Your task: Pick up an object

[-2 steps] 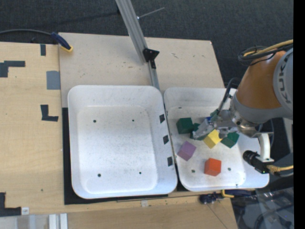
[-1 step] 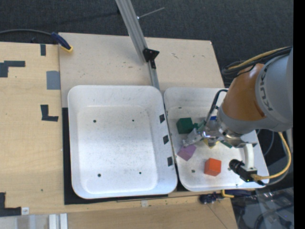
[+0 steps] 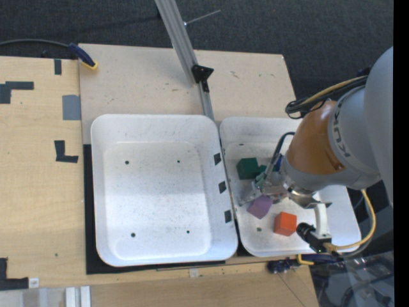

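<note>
Three small blocks lie in the right bin (image 3: 255, 136): a green block (image 3: 248, 167), a purple block (image 3: 259, 206) and an orange block (image 3: 285, 223). My gripper (image 3: 263, 187) is low in the bin, between the green block and the purple one, right above the purple block's upper edge. The arm's wrist with its orange band (image 3: 313, 147) covers the bin's right part.
The left bin (image 3: 153, 190) lies beside the right one, sharing a raised middle rim. A slanted metal rail (image 3: 182, 40) runs from the top down to the bins' joint. Cables loop at the arm's lower right.
</note>
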